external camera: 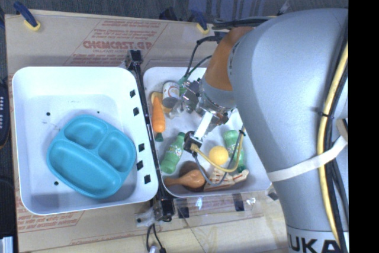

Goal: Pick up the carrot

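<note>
Working outward from the near wall of the cluttered shallow white bin (253,182). Noted a brown pear-shaped item (188,178) against that near wall, with a round yellow fruit (218,155) and a green plastic bottle (173,153) just beyond it toward the bin's middle. Located the orange tapered carrot (158,114) lying flat along the bin's side wall that borders the neighbouring bin, toward the far end. Judged light, rigid and probably smooth moulded plastic, hence inclined to roll or slip. Recommend closing across its middle, square to its length; expect scant room on the wall side. Observed a plain orange body, uncovered on top, with a dark green stub at its near end. Found the grey arm's gripper (190,102) low over the bin's far half, apart from the carrot; cannot tell how wide it stands or whether anything is in it. Recorded a small white-and-red can (172,92) near the bin's far corner.
</note>
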